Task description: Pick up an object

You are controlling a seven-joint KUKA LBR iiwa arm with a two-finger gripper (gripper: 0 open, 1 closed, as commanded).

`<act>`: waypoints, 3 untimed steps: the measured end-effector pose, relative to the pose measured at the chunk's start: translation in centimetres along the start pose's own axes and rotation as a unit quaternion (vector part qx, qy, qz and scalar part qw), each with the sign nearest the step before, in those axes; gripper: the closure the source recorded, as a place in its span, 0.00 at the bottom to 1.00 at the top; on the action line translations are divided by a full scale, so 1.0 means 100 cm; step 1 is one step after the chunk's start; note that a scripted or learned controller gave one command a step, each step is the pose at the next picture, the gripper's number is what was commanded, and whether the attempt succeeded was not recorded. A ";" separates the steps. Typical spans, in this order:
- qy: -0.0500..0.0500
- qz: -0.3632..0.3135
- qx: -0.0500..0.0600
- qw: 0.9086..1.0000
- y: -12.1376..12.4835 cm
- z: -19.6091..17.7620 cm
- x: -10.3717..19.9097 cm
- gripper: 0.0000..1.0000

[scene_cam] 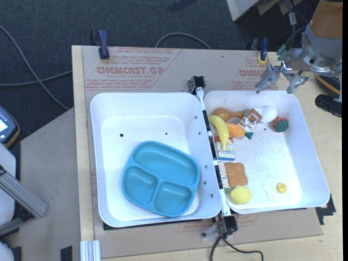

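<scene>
The arm hangs at the top right, its gripper [280, 80] poised above the far edge of the right bin [304, 162], fingers spread apart with nothing between them. Below it, the right bin is busy: a banana [219, 129] lies along the left wall, a carrot [235, 130] just beside it, a white egg [269, 113] near the far wall, and a small red and green piece [280, 125] close to that egg. Nearer the front, a slice of toast [236, 174] sits touching a lemon [241, 195], with a fried egg [278, 188] apart to their right.

Over in the left bin [109, 145], a blue divided plate [160, 178] rests flat, three compartments facing up.

Both bins sit side by side on a brown cardboard sheet [141, 69] with red printing, laid over a pale wooden bench [76, 145]. Blue clamps [102, 42] pin the sheet at the far edge. Dark carpet [54, 15] spreads beyond, crossed by thin grey cables [32, 53].
</scene>
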State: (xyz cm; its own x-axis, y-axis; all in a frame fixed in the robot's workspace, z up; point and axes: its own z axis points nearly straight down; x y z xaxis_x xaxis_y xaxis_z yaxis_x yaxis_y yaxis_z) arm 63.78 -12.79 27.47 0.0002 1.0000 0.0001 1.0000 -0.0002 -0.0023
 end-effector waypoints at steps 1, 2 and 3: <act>0.002 0.000 0.007 1.000 -0.040 0.111 0.028 0.00; -0.002 0.000 -0.013 1.000 -0.009 0.164 0.028 0.00; -0.001 -0.005 0.012 1.000 0.022 0.178 0.024 0.00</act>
State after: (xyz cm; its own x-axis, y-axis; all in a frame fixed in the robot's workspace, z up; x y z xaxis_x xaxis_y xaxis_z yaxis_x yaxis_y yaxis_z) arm 65.98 -10.40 9.69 -0.0101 0.9999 -0.0027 0.9996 0.0101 -0.0256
